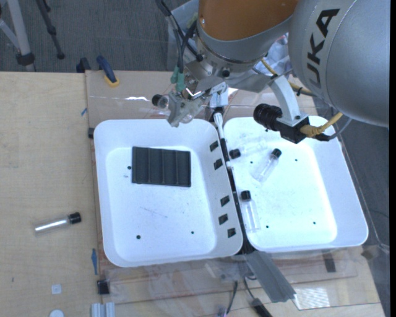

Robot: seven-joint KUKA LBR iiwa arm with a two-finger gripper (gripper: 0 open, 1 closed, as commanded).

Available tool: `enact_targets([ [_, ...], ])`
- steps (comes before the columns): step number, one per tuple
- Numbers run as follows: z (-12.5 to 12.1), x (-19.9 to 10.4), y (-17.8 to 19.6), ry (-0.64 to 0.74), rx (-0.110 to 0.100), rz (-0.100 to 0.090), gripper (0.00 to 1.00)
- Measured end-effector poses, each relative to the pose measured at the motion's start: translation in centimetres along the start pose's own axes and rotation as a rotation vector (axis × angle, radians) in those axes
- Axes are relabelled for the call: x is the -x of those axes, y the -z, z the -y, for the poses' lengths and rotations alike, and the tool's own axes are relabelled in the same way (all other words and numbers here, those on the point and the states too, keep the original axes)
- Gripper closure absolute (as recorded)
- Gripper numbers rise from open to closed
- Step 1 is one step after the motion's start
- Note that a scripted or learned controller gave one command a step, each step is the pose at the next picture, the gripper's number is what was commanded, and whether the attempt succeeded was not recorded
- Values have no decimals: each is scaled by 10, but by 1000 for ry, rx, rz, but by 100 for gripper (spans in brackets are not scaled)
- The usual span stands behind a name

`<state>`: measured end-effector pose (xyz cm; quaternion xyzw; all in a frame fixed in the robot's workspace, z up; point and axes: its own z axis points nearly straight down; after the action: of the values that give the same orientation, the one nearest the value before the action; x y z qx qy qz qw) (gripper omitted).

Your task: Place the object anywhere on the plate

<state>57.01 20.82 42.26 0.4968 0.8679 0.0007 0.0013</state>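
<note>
- The end effector (183, 110) hangs over the far rim of the left bin (105, 186), close to the wall that bin shares with its neighbour. Whether it is open or closed cannot be told from this angle, and nothing can be seen gripped in it.
- The grey arm (346, 56) with its orange band (244, 15) fills the far right corner of the view, above the far side of the right bin (346, 217).
- The plate (162, 166), a dark ribbed rectangle, lies flat in the far half of the left bin, with bare white floor around it on all sides.
- A clear vial (266, 165) with a black cap lies tilted in the middle of the right bin, well apart from the plate and from the end effector.
- A second vial (249, 209) lies along the left wall of the right bin, cap toward the far side.
- A third vial (57, 223) lies on the bare table (43, 136), near the table's left edge and outside both bins.
- A row of black clips (224, 200) sits along the wall between the bins.
- A blue clamp (110, 76) sits at the table's far edge, beyond the left bin.
</note>
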Motion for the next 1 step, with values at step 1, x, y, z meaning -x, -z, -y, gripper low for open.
enact_targets([
  [1, -30, 8, -73, 279, -5, -2, 100],
])
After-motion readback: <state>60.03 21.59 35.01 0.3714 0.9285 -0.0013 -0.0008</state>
